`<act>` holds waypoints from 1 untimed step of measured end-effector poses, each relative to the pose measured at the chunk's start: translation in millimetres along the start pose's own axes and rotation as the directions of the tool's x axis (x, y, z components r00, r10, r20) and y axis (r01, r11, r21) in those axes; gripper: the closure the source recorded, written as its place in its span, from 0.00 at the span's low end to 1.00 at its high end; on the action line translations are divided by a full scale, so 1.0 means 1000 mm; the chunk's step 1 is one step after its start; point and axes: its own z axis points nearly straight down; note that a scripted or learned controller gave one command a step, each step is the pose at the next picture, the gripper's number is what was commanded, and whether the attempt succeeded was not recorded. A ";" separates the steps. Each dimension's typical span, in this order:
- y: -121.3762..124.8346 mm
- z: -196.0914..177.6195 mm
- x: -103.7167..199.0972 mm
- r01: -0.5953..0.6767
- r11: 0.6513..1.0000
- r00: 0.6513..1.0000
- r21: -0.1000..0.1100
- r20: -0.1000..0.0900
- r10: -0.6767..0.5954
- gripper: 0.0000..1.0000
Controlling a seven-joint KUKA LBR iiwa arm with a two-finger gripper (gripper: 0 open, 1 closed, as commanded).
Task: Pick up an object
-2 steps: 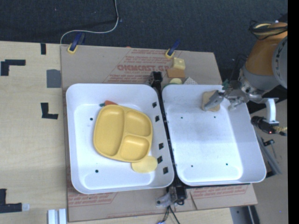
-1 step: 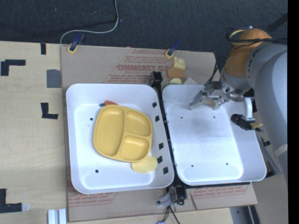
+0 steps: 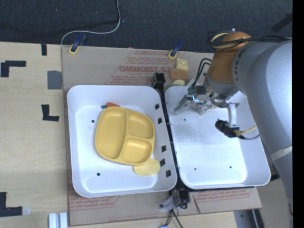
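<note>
A yellow divided plate point(image 3: 125, 135) lies in the left bin point(image 3: 80, 175), with a small pale yellow disc point(image 3: 147, 167) touching its lower right edge. A bit of a red and green object point(image 3: 109, 105) peeks out from behind the plate's upper left rim. My gripper point(image 3: 192, 108) hangs over the upper left part of the right bin point(image 3: 223, 167), close to the divider between the bins. Its fingers point(image 3: 178, 108) look spread open, and nothing shows between them.
A tan block point(image 3: 179, 69) and a small pale round object point(image 3: 178, 82) sit on the cardboard just beyond the bins' far edge. A black cable point(image 3: 228, 128) hangs from the wrist over the right bin. The arm's grey body point(image 3: 270, 89) covers the right bin's far right side.
</note>
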 end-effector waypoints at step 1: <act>-0.009 0.000 0.020 -0.003 1.000 1.000 0.001 0.001 0.003 0.00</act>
